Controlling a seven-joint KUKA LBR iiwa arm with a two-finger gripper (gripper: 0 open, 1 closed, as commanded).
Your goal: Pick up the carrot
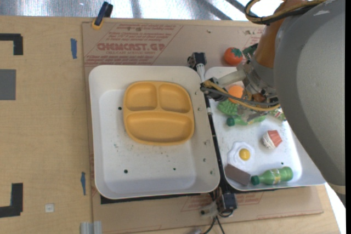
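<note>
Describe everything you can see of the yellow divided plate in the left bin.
The yellow divided plate looks like matte plastic, a rounded rectangle with three compartments: two small ones on the far side and one long one on the near side. It lies flat and upright on the floor of the left bin, in its far half, with nothing seen in the compartments. Only the bin floor touches it; it looks apart from the walls.
</note>
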